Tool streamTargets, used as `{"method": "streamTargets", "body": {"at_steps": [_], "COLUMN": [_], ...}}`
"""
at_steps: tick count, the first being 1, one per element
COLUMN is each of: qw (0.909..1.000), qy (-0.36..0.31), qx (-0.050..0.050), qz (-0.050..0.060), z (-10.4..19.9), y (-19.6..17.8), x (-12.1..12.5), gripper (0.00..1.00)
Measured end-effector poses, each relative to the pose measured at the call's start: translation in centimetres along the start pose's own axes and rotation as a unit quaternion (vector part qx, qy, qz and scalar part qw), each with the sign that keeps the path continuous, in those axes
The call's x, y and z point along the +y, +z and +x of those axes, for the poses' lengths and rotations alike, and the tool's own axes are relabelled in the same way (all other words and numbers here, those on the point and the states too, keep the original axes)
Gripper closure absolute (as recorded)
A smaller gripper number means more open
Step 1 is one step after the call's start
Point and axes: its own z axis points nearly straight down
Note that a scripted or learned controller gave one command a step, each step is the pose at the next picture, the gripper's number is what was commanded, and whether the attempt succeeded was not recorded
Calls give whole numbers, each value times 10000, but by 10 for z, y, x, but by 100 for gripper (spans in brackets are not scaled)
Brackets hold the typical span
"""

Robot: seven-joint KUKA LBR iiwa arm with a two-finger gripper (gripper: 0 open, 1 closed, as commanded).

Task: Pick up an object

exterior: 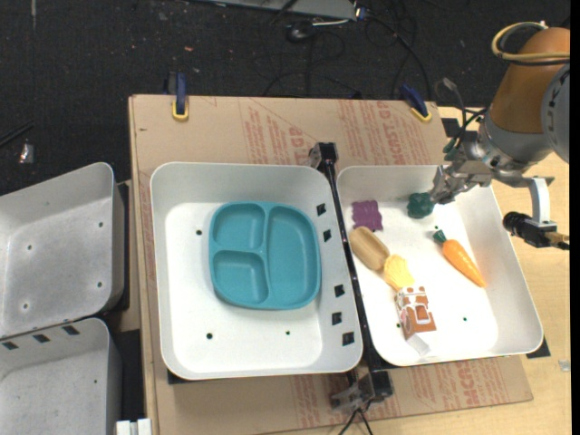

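Observation:
The right bin (507, 270) holds several small things: a dark green round piece (420, 207), a purple piece (366, 214), a tan oblong piece (369, 246), a yellow piece (397, 270), an orange carrot (462, 261) with a green top, and a small orange-and-white box (416, 311). My gripper (444, 188) hangs low over the far part of this bin, right beside the dark green piece on its right side. Nothing is visibly held.
The left bin (181, 333) holds a teal divided plate (265, 255). A black divider (343, 261) runs between the bins. The arm's grey and orange wrist (530, 89) comes in from the upper right. Grey trays (54, 243) lie off the bench at left.

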Motion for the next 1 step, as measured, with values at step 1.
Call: {"method": "streamTargets", "body": {"at_steps": [1], "qw": [10000], "qy": [2], "qx": [-4], "qz": [-4], "z": [0], "y": [-54], "x": [2], "gripper": [100]}}
